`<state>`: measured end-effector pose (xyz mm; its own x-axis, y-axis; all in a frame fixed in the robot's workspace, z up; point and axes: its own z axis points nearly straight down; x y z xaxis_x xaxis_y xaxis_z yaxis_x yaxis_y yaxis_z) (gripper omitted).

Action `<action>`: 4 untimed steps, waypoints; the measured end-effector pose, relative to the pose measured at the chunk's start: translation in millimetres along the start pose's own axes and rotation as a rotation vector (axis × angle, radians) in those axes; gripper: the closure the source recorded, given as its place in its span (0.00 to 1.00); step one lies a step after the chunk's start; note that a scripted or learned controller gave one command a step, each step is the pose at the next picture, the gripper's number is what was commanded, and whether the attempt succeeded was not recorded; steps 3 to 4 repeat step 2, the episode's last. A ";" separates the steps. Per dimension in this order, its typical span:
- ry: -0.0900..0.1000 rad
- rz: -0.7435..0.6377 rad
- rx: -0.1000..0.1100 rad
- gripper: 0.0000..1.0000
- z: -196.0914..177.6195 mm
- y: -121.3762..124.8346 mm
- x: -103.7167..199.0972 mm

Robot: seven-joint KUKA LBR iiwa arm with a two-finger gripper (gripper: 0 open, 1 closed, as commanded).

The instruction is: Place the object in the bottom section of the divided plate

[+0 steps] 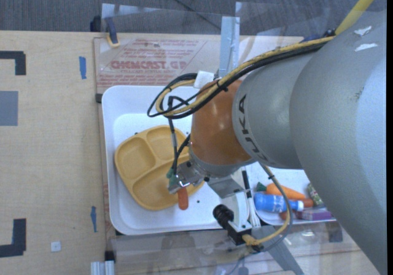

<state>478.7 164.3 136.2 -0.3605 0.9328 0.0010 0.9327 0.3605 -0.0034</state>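
A yellow divided plate lies in the left white bin, its right part hidden under the arm. My gripper hangs over the plate's lower right rim, below the orange wrist band. A small orange-red stick-shaped object sits just beneath the gripper, at the plate's bottom right edge and partly over the bin floor. I cannot make out whether the gripper holds it or it merely lies there.
The grey arm covers most of the right bin. In that bin's visible strip lie an orange carrot-like piece, a blue and white bottle and a purple item. Black and yellow cables loop above the plate.
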 end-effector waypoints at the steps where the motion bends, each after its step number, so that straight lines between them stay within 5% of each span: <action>1: -0.002 -0.307 -0.004 1.00 -53.3 65.7 7.8; 2: -0.002 -0.307 -0.005 0.00 -53.3 65.7 7.6; 4: -0.002 -0.307 -0.005 0.00 -53.3 65.7 7.6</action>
